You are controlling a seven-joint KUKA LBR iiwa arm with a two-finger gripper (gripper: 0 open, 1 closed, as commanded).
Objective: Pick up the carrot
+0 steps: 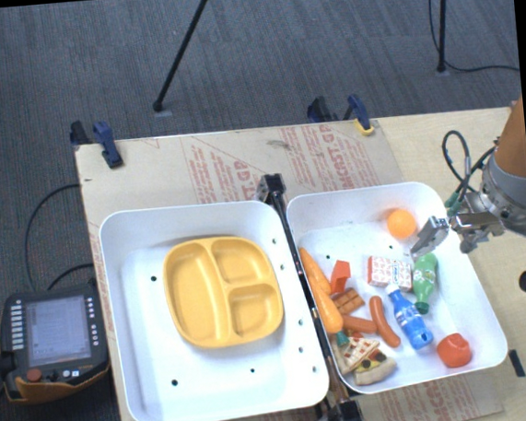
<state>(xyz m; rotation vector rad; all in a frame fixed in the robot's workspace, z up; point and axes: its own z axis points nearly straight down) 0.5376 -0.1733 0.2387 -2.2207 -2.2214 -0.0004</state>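
The carrot (322, 292) lies in the right bin (355, 201), pressed close along that bin's left wall. Its long axis runs from upper left to lower right, nearly parallel to the wall; the thin end points toward the far side of the bin and the thick end toward the near side. Just to its right sit a small red block (340, 274) and some brown sticks (346, 298), touching or almost touching the carrot. Further right are a sausage (383, 321), a small carton (389, 272), a blue bottle (410, 320) and a green bottle (425, 280). A pizza slice (366, 356) lies near the carrot's thick end, and a red cup (454, 350) sits in the near right corner. An orange ball (401, 223) rests in the open upper part of the bin, where bare floor leaves the most room.

The gripper (439, 232) hangs over the right side of this bin, near the ball and above the green bottle, well apart from the carrot. Its jaws seem slightly apart with nothing between them, though the view is too small to be sure.

The left bin (125, 264) holds a yellow divided plate (224, 289). Both bins rest on the tabletop (194, 165).
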